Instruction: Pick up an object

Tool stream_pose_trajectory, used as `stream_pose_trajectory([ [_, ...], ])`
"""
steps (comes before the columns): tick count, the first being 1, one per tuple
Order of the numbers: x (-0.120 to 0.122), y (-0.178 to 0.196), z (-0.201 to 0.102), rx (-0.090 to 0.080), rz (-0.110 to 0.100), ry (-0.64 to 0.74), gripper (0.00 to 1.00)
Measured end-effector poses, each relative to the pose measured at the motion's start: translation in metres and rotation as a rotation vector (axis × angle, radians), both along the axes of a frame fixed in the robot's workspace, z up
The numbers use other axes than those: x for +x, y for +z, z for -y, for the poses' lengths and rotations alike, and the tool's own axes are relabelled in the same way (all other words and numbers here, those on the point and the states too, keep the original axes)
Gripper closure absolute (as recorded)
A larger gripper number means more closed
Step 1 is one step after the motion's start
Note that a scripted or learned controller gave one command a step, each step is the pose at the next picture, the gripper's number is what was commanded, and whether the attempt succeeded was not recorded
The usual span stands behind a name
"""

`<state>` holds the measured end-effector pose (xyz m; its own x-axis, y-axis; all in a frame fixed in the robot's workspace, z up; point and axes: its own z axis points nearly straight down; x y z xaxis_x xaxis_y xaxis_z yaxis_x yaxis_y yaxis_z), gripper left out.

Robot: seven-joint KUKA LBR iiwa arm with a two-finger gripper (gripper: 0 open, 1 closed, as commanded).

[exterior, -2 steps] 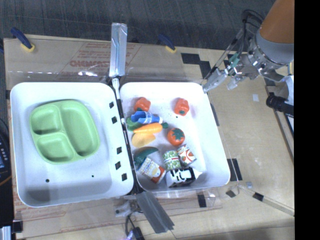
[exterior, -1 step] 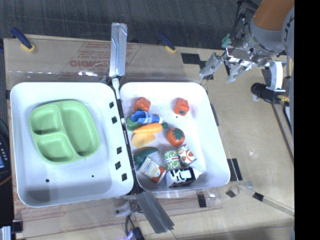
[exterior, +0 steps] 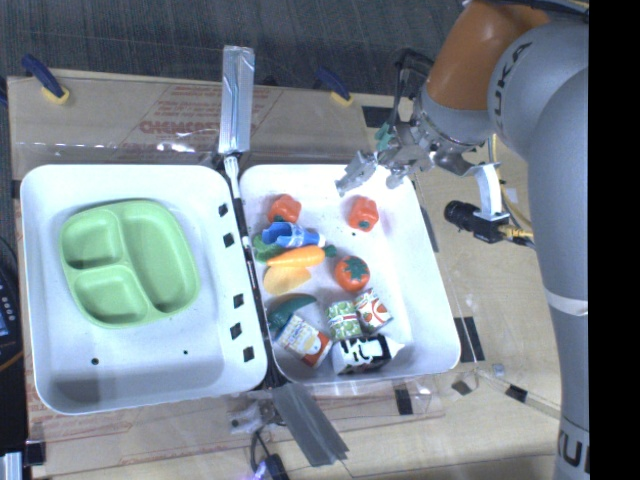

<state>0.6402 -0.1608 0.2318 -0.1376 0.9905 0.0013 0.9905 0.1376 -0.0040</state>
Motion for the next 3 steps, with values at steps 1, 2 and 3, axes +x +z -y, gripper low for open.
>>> stream_pose_trajectory([
  [1, -0.031, -0.14, -0.047, 0.0, 0.003, 0.366, 0.0],
  [2, -0.102, -0.075, -0.035, 0.001, 0.0, 0.054, 0.0],
  [3, -0.071, -0.141, -0.062, 0.002, -0.002, 0.21, 0.0],
])
